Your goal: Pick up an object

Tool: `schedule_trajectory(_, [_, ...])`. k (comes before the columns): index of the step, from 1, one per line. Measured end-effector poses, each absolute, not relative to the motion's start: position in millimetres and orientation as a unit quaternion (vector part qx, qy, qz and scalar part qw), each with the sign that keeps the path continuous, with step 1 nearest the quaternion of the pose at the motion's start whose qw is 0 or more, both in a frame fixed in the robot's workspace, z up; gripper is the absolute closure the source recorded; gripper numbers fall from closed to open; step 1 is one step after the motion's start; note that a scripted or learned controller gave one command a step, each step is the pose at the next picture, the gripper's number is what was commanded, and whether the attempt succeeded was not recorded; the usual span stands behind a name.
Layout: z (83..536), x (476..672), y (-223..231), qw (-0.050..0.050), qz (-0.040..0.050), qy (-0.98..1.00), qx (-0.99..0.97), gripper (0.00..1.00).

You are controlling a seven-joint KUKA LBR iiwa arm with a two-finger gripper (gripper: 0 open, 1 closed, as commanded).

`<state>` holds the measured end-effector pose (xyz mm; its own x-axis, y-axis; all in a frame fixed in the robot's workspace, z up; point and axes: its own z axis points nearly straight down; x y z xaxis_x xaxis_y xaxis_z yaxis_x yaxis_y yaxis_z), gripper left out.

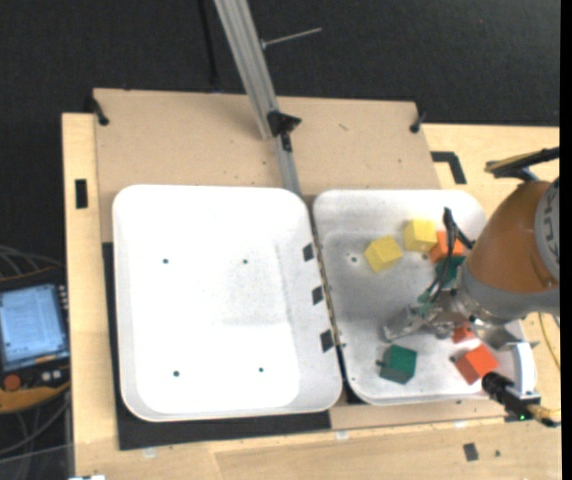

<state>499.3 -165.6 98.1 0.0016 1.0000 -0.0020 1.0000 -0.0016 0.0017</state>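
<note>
My gripper (418, 321) hangs low over the right bin (351, 218), in its lower middle. A dark green block (399, 364) lies just below and left of it, apart from it. An orange-red block (474, 363) rests near the bin's lower right corner, partly under the arm. Two yellow blocks (383, 253) (419, 234) sit in the upper part of the bin. Beside them, a small orange piece (440, 251) and a teal piece (453, 265) peek out at the edge of the arm's orange band (516, 238). Nothing is visibly held.
The left bin (216, 298) adjoins the right one across a shared rim with black clips (321, 293). A slanted metal rail (251, 58) rises behind the bins. A teach pendant (21, 328) lies off the bench at left.
</note>
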Motion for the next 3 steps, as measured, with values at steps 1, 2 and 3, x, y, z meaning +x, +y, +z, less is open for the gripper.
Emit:
schedule_trajectory(1, [109.5,500.7,-166.5,0.003,0.0018,0.704,0.71,1.0])
schedule_trajectory(2, [169.5,498.0,-161.1,0.003,0.0019,0.708,0.706,1.0])
schedule_trajectory(3, [213.8,499.1,-166.6,0.004,0.0018,0.708,0.706,1.0])
